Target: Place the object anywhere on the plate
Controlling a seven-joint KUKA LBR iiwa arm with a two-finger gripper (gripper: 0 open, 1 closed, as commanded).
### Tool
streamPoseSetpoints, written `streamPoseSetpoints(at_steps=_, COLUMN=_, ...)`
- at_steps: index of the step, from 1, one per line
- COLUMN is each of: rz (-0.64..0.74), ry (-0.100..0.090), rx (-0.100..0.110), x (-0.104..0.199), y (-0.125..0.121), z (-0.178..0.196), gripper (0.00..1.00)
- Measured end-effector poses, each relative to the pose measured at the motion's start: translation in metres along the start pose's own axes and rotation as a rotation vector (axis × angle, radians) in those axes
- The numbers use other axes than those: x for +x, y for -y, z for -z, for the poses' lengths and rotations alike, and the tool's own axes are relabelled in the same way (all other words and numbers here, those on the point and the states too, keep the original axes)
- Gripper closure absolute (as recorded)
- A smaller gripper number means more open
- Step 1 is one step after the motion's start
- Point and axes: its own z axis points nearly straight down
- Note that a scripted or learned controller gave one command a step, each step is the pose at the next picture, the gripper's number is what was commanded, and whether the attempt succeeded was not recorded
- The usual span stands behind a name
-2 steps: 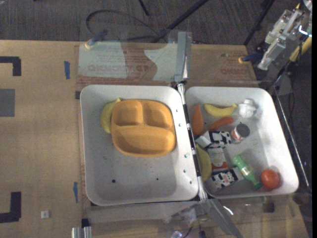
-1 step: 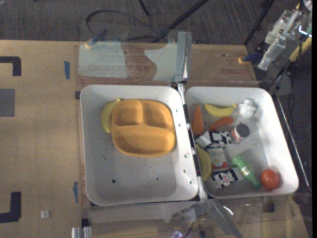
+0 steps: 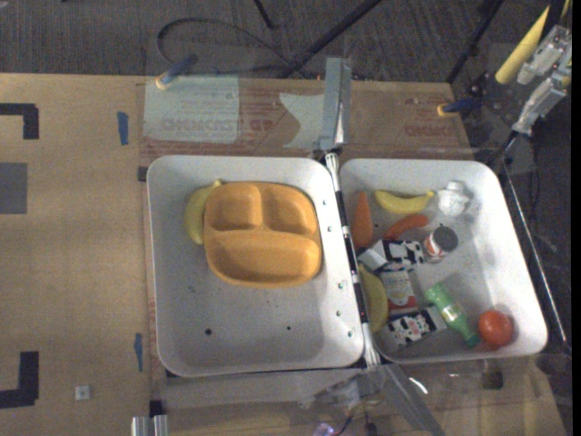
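gripper (image 3: 545,62) at top right off the bins, grip state unclear, plate (image 3: 263,232) far to its lower left, tomato (image 3: 496,328) well below it

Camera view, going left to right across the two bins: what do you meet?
Banana peeking from under the plate → orange divided plate → carrot → green bottle → tomato.
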Motion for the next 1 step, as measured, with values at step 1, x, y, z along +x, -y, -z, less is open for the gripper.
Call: streamPoseSetpoints(at_steps=1, rz=0.182, ry=0.002, rx=0.000, x=-0.0171, y=0.0344, z=0.0240, gripper=0.00)
